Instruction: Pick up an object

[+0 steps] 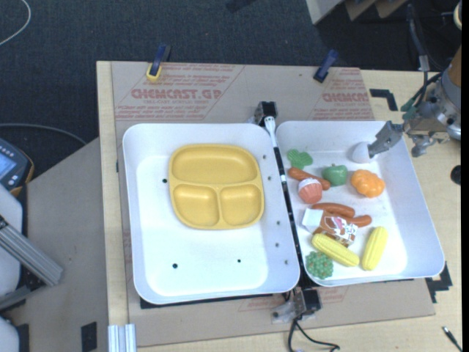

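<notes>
1. Two shallow white bins sat side by side on a cardboard-covered bench: left bin [146, 218] and right bin [418, 196].
2. Left bin held a yellow divided tray [216, 185], three compartments, lying flat toward the bin's far half. Nothing in the tray's compartments.
3. Right bin held the toy food, bunched in the bin's left-center part.
4. Far group: green leafy piece [299, 158] near the bin's far-left; a carrot-like orange stick [302, 174] just below it; green pepper [335, 174] in the middle; orange round fruit [367, 183] just right of the pepper.
5. A red-and-white round piece [311, 191] lay touching the carrot's near end.
6. Mid group: two red sausages [343, 213] lying across, w/ a white-and-red packet piece [335, 227] just under them.
7. Near group: corn cob [335, 248] lying diagonal, second corn cob [374, 247] standing more upright to its right, green broccoli-like cluster [319, 265] by the near-left corner.
8. Gripper [382, 141] hung over the right bin's far-right area, arm coming in from the right edge. It was apart from all the food; nearest was the orange fruit, below-left of it.
9. Claw state: can't tell — fingers too small and blurred to judge wide or narrow. Nothing seen between them.
10. Two clamps on the board's far edge: yellow-tipped one [155, 66] at left, blue one [325, 66] at right.
</notes>
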Controlling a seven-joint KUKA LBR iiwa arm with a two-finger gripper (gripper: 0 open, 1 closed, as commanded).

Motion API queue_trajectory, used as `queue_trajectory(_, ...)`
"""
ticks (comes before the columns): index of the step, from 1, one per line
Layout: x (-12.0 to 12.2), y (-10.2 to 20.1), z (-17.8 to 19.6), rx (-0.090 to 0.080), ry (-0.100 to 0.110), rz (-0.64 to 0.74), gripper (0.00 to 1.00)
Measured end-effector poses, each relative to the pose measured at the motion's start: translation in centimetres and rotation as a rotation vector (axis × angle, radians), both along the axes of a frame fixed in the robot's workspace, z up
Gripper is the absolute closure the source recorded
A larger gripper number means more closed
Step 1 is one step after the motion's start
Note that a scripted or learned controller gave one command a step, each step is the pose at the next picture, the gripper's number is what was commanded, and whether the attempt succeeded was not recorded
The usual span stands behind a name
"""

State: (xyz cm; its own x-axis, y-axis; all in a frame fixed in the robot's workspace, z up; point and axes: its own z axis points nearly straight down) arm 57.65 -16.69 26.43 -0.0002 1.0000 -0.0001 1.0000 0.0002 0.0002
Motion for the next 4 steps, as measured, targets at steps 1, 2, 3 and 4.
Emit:
queue_trajectory(1, 0.1, 0.0, 1.1, -0.001, -0.004, 0.000, 1.00)
queue_trajectory(2, -5.4, 11.9, 5.5, 0.005, -0.001, 0.013, 1.00)
queue_trajectory(3, -9.8, 17.9, 9.3, 0.002, -0.003, 0.007, 1.00)
queue_trajectory(4, -9.8, 22.2, 7.9, 0.001, 0.004, 0.005, 1.00)
